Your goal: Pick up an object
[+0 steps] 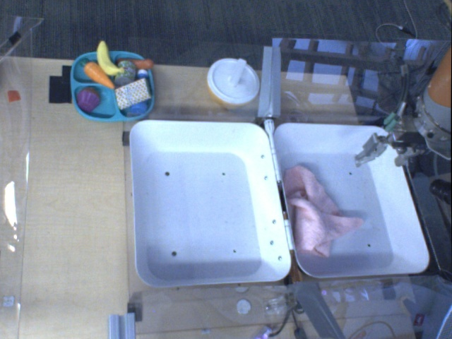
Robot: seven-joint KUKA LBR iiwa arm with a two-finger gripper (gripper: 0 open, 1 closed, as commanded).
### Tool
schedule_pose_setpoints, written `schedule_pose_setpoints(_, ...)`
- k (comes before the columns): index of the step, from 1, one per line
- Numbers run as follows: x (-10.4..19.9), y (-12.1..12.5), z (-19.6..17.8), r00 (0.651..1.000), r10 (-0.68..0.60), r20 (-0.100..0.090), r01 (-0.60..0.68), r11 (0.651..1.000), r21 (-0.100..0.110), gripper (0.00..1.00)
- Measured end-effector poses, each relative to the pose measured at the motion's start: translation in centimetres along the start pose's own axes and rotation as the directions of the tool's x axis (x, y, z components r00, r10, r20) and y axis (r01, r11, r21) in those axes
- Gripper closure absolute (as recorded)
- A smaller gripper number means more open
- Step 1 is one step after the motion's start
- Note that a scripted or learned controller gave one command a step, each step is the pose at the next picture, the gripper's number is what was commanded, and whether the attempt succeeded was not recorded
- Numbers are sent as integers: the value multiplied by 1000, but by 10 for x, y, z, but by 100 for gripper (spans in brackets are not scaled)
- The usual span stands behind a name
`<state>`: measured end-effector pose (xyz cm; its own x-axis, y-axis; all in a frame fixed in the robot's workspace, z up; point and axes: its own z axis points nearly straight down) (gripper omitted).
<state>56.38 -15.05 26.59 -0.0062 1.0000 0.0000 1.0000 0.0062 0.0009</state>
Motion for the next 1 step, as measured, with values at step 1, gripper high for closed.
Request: schedule_pose_setpoints(1,14,0,169,998,-55,1,55,998,-6,0)
